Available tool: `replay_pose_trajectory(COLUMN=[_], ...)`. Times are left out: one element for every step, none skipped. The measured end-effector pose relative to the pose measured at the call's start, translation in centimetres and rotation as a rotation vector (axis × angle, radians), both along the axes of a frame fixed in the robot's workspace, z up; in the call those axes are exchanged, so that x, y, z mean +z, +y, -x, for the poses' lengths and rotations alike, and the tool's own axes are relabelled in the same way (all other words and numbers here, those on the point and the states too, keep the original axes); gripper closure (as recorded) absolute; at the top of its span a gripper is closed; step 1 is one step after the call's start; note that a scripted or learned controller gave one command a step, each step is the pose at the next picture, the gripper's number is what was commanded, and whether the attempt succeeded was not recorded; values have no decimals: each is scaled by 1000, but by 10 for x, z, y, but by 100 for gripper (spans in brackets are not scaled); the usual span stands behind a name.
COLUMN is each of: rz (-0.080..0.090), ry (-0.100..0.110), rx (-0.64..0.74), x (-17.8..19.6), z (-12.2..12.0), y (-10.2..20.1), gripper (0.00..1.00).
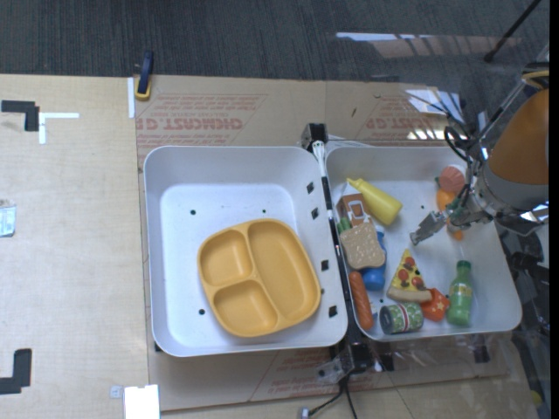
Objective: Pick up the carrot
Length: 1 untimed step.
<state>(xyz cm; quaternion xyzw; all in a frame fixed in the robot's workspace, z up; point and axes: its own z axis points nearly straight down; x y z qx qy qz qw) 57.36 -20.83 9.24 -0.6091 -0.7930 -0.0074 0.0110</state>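
From my seat the main worry is the right bin (509, 297) itself: it is crowded, and the arm (524, 142), reaching in from the right edge of the frame with its orange band above the wrist, hangs low over the bin's upper right part, so a careless sweep could drag toys about or nudge the bin wall. The left bin (175, 234) with the yellow divided plate (258, 278) sits well clear and is not a concern. The gripper (428, 231) points down and toward the left, slanting to mid-bin, and I cannot tell whether it is apart or together. What I take to be the carrot (446, 198) is the small orange piece right at the gripper, partly hidden by it, in the bin's right half. I can't confirm it is held. If the grasp sits on the tip, I judge it could slip out on lifting. A pinkish toy (452, 179) lies just above it and could be caught by mistake. The green bottle (460, 293) and pizza slice (406, 275) lie below, near enough to be knocked.
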Motion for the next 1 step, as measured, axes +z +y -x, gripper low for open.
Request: replay_pose_trajectory(rz=[17], ry=[-10], rx=[1], x=[9], z=[-1], y=[-5], gripper=[100])
